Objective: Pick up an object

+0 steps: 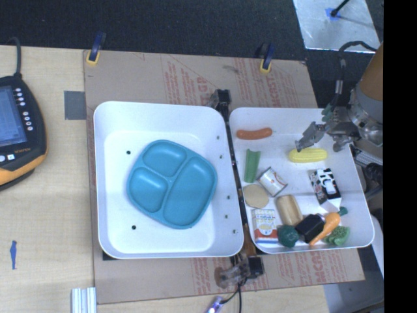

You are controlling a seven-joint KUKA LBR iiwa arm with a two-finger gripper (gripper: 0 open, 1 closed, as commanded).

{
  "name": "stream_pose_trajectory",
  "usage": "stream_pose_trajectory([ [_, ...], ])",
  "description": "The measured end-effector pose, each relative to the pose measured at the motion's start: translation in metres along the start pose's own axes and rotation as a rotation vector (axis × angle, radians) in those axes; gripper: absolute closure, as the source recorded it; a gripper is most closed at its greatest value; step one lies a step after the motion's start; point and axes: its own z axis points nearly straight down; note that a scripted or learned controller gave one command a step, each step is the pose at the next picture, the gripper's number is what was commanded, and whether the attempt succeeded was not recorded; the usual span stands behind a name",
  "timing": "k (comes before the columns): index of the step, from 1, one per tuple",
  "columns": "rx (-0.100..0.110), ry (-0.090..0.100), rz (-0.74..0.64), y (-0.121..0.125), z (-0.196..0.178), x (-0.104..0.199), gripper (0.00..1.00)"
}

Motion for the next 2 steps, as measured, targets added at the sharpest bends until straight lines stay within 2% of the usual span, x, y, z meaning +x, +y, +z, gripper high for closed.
stream_pose_trajectory([
  [1,0.002,-0.001,-0.002,0.034,0.071,0.059,0.00],
  [2,0.003,-0.001,-0.003,0.012,0.032,0.110,0.00],
])
